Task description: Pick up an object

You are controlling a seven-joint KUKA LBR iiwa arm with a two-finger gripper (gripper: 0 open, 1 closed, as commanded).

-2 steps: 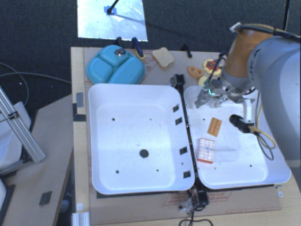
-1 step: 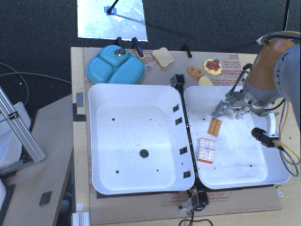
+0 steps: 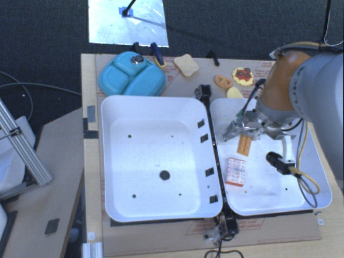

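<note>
My gripper [image 3: 244, 132] is low in the right bin [image 3: 301, 200], near its upper left part. An orange oblong block [image 3: 244, 145] lies directly under the gripper's tip and partly hidden by it. I cannot tell whether they touch. A small red-and-white packet [image 3: 235, 171] lies flat on the bin floor just below and left of the block. In the left bin [image 3: 123, 144] rests a small dark disc [image 3: 164, 174].
Behind the bins on the bench sit a blue divided dish [image 3: 132, 75], a slice of toy bread [image 3: 186, 64], an orange pretzel shape [image 3: 222, 81], a yellow piece [image 3: 234, 93] and a small pizza toy [image 3: 243, 76]. A black cable plug [image 3: 279, 163] hangs beside the arm.
</note>
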